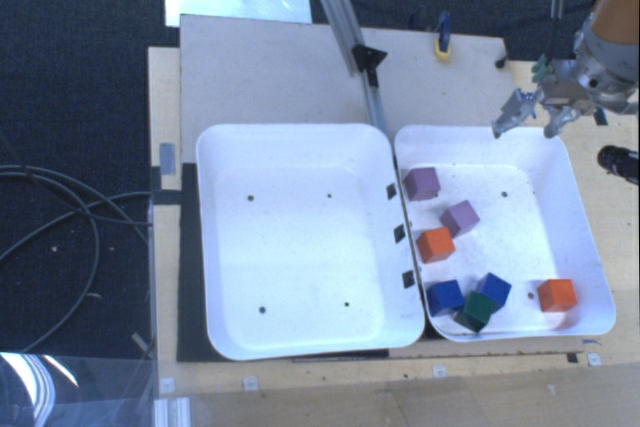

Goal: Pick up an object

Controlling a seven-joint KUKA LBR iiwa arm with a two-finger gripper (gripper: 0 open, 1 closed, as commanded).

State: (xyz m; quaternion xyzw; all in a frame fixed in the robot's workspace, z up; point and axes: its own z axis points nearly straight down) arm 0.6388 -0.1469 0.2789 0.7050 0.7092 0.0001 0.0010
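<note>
The right bin (590, 245) holds several small blocks. Two purple blocks (422, 183) (460, 216) lie near its left wall, with an orange block (435, 244) just below them. Along the front edge sit two blue blocks (445, 296) (493, 289), a green block (474, 313) and a second orange block (557, 295). My gripper (532, 117) hangs above the bin's far rim at the upper right, open, its two fingers spread with nothing between them. It is well clear of every block.
The left bin (230, 215) stands beside the right one. A slanted metal pole (335, 0) crosses the back of the bench. A yellow and blue clamp (441, 37) sits at the far edge. Black cables (60, 225) lie on the floor at left.
</note>
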